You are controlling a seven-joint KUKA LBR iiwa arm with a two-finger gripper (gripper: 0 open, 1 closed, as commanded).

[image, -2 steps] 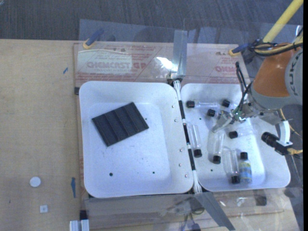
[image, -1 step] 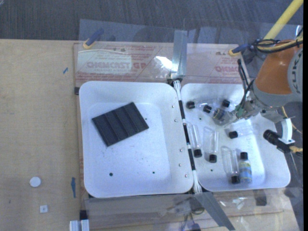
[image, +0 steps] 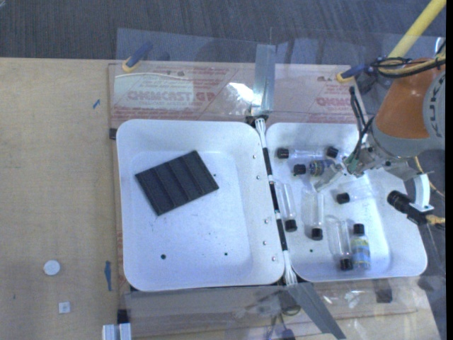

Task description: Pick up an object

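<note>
The right bin [image: 407, 257] holds several clear vials with black caps. One vial [image: 306, 152] lies flat near the far wall. Another vial with a yellowish label [image: 317, 167] lies just left of my gripper [image: 342, 168], which hangs low over the bin's upper middle at the end of the grey arm with the orange band [image: 403, 112]. Two vials [image: 287, 202] [image: 312, 214] lie near the bin's left side. A labelled vial [image: 360, 250] and a plain one [image: 340, 243] rest near the front. A loose black cap [image: 342, 198] sits below my gripper.
In the left bin [image: 141, 261] lies a dark ridged rectangular pad [image: 176, 181]. A metal divider strip [image: 272, 204] runs between the bins. Cables [image: 386, 66] and a yellow rod [image: 421, 20] hang at the upper right. A black fitting [image: 398, 201] sits at the right bin's edge.
</note>
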